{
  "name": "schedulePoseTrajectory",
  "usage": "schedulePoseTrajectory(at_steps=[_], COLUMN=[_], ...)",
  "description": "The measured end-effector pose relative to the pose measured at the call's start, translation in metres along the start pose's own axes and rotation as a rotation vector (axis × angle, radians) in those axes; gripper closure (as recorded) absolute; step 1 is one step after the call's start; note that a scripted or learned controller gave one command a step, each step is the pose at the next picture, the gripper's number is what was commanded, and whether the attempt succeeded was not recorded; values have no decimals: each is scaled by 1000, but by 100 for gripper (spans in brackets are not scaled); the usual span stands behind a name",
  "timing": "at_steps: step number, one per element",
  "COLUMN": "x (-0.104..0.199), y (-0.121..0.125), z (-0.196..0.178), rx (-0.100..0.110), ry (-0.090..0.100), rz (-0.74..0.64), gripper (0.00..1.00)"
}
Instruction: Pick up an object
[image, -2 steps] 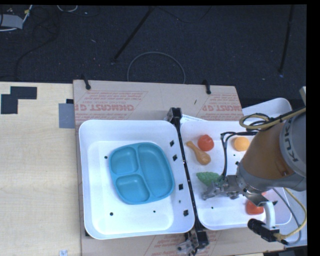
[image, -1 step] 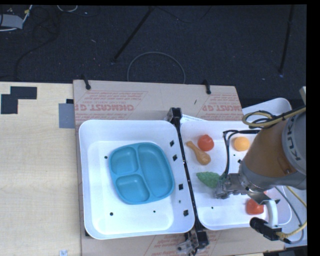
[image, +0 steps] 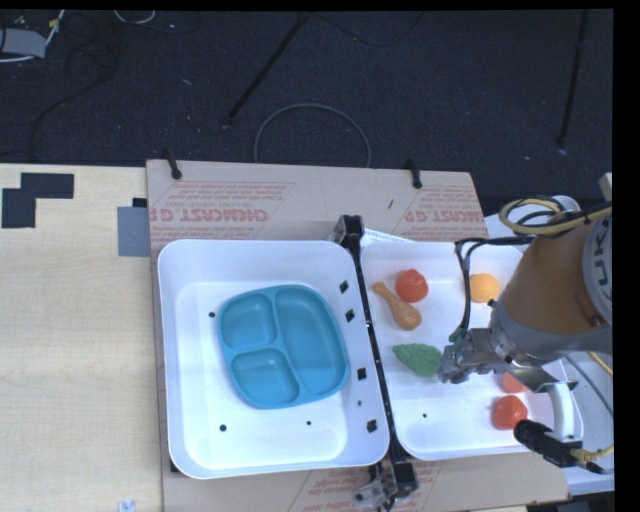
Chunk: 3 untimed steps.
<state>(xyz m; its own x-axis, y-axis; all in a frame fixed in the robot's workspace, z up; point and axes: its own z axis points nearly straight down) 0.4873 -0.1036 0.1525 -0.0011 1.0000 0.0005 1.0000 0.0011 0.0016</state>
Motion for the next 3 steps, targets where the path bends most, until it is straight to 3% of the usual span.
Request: schedulePoseTrajectory(at_steps=[2,3], x=[-1,52], y=[-6,8], z=[-88,-93], rx=[0,4], ry=[-1,2], rz=[0,-3], gripper=[100,100])
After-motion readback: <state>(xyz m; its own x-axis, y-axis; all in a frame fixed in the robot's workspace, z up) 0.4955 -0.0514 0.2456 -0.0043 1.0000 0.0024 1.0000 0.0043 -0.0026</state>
